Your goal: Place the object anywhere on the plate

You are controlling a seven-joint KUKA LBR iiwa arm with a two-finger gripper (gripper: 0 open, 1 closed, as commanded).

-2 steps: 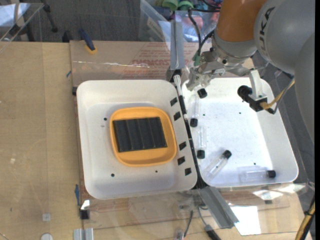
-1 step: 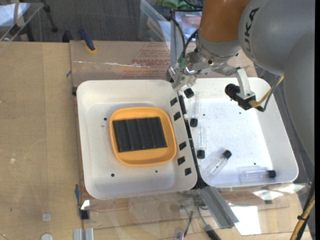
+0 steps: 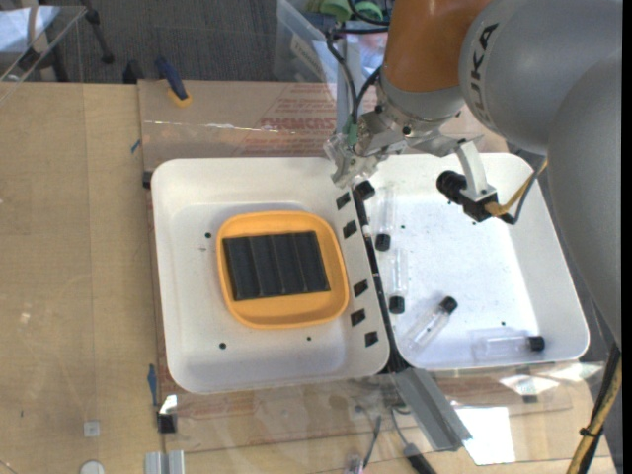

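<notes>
An orange plate [image 3: 282, 268] with a dark ridged centre lies in the left bin [image 3: 188, 265]. Several clear tubes with black caps lie in the right bin [image 3: 513, 265]: one [image 3: 382, 220] by the divider, one [image 3: 395, 282] below it, one [image 3: 432, 321] tilted near the front, and one [image 3: 507, 344] at the front right. My gripper [image 3: 345, 164] hangs over the far end of the divider between the bins, beyond the plate's far right corner and above the nearest tube. I see nothing between its fingers.
The grey arm with its orange band [image 3: 434, 28] covers the upper right of the view. A black cable fitting [image 3: 464, 191] hangs over the right bin. Black clips [image 3: 357, 316] line the divider. A clear box of clutter [image 3: 326, 8] stands behind the bins.
</notes>
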